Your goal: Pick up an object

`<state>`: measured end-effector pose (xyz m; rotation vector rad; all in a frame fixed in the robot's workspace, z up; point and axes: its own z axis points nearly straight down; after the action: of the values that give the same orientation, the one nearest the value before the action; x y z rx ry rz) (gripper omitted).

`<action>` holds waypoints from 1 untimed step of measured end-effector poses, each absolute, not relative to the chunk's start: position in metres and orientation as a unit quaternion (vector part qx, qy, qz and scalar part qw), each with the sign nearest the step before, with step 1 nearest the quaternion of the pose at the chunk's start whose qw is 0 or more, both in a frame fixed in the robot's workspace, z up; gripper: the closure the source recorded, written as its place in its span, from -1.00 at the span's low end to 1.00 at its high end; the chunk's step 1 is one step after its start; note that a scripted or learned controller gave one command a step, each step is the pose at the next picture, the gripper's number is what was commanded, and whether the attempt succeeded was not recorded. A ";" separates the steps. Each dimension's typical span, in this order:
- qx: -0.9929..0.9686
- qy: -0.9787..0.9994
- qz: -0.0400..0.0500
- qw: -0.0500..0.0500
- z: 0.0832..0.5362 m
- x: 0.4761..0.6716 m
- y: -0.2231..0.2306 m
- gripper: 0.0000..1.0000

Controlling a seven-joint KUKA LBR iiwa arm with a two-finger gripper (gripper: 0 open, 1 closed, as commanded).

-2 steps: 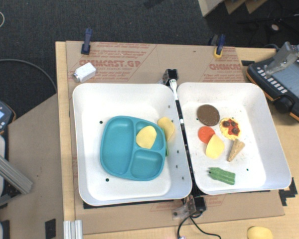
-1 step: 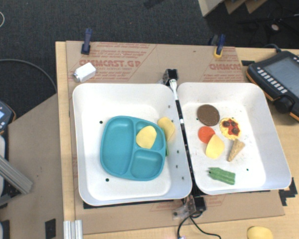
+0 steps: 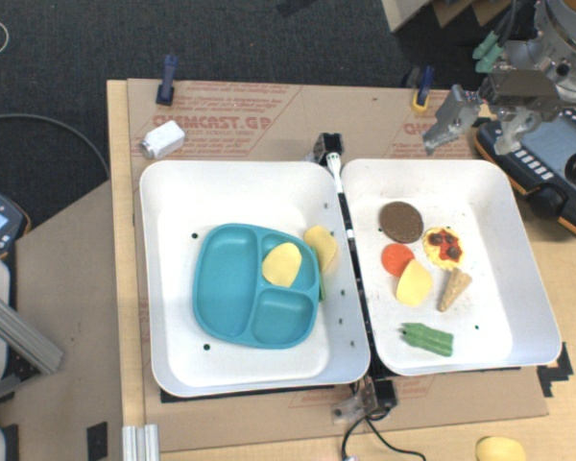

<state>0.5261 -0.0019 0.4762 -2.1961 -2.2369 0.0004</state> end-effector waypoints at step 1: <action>-0.710 -0.704 -0.003 -0.005 0.539 0.502 -0.085 -1.00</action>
<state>0.5025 -0.0855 0.5394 -2.2376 -2.2193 -0.0079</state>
